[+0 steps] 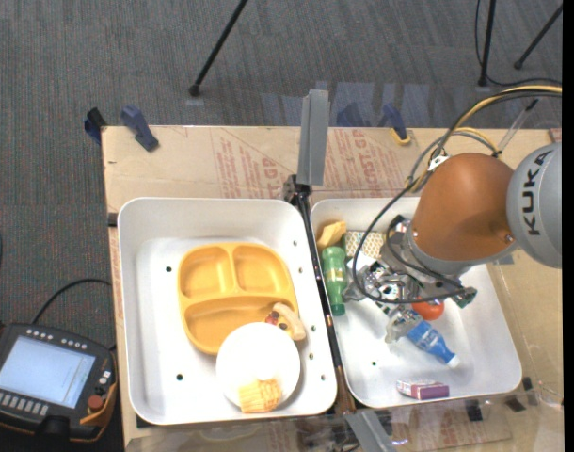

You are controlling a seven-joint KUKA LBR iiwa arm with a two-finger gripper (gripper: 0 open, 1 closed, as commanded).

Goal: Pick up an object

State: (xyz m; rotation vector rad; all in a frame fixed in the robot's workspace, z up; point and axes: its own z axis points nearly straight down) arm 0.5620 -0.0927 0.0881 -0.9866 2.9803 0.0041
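Blue and white plastic marks the nearest candidate for the pick: a small bottle (430,341) lying on its side on the floor of the right bin (499,370), just on the near side of the end effector (400,295). A red-orange object (428,309) sits right beside it, partly tucked under the wrist, too hidden to name. Left of these a green bottle (334,278) lies along the bin's left wall, with a yellow piece (333,233) at its far end, and a small pink-and-white box (422,389) rests near the bin's near edge, well apart from the tool.

As for progress, the end effector is down low among these things, under the orange band of the arm (459,207), so the reach into the bin looks done. The grasp itself cannot be judged: the wrist and cabling cover the tool's tip, and I cannot tell whether it is open, closed or gripping anything. Nothing is visibly lifted; every object seen appears to rest on the bin floor. So the closing, if not made, and the lift are what remain, as far as I can judge.

The left bin (141,252) holds a yellow divided tray (232,290), a white plate (254,361) overlapping its near corner with a yellowish scrap (260,395) on it, all well away from the arm. Both bins sit on the table (193,163).
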